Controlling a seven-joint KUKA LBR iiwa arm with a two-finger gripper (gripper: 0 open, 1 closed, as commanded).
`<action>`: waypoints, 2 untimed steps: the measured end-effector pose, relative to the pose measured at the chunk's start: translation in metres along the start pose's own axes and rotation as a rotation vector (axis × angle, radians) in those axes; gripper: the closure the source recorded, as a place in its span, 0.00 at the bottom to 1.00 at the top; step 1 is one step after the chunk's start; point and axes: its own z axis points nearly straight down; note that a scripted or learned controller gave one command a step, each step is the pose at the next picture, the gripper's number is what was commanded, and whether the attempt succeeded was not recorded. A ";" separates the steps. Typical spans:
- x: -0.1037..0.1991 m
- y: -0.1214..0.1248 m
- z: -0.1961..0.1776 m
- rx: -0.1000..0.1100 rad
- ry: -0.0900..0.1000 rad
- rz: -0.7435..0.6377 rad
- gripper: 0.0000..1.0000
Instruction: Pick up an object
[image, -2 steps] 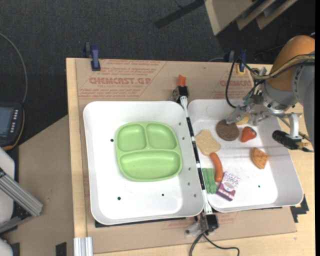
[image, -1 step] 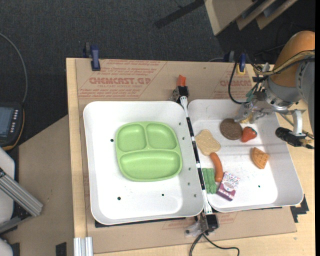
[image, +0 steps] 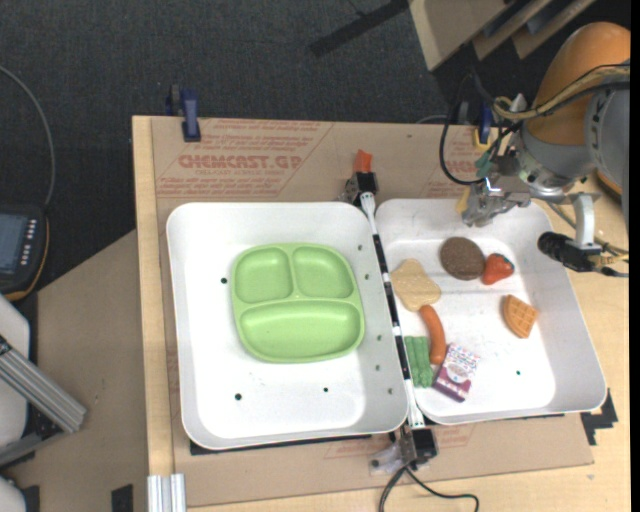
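Camera view has the gripper (image: 487, 207) over the right bin's (image: 560, 385) far edge, finger state unclear, beside the patty (image: 462, 257)

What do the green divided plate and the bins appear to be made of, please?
The green divided plate looks like moulded plastic: uniform colour, soft sheen, rounded compartment ridges. The two white bins look like thin formed plastic, smooth and slightly glossy with rounded corners; hard to be sure.

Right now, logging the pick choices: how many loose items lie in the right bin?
7: brown patty, strawberry, bread slice, sausage, waffle, green piece, purple packet.
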 end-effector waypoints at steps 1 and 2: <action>-0.003 0.000 0.003 0.000 -0.001 0.003 0.00; -0.002 -0.032 0.080 0.010 0.002 0.005 0.00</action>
